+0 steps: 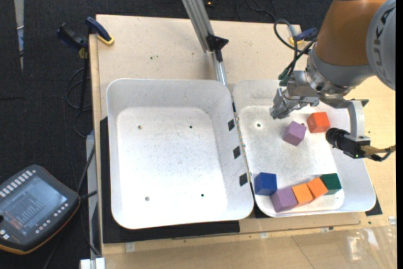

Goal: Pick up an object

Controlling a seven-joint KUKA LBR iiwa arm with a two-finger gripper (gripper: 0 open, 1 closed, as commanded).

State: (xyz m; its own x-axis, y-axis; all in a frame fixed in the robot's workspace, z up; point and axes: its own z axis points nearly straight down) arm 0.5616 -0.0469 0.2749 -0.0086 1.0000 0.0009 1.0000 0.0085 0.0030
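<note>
- Blocks are lying in the right bin [359, 195], the one the claw [281, 109] is working over; the left bin [170, 148] is sitting well off to the claw's far side, across the shared rims.
- The claw is hanging low above the upper part of the right bin, reached in from the right on the arm [352, 22]; whether it is released or clenched I cannot tell, since the wrist is covering its tip from this angle, and nothing is visibly being carried.
- The purple block [294, 133] is sitting just below and slightly right of the claw, near but apparently not touching it; being tilted and standing alone, it is looking like the easiest candidate, in my judgement.
- The orange block [318, 121] is lying just beyond the purple one, further right of the claw, partly under the wrist hardware.
- Well below the claw, along the bin's near wall, a row is crowding together: a blue block [265, 183], a second purple block [283, 198], a second orange block [303, 193] and a green block [330, 183], sides touching or nearly so. That packing is probably leaving little room for a grasp.
- The pick is seeming not yet made; a small shift down-right would likely be needed first.
</note>
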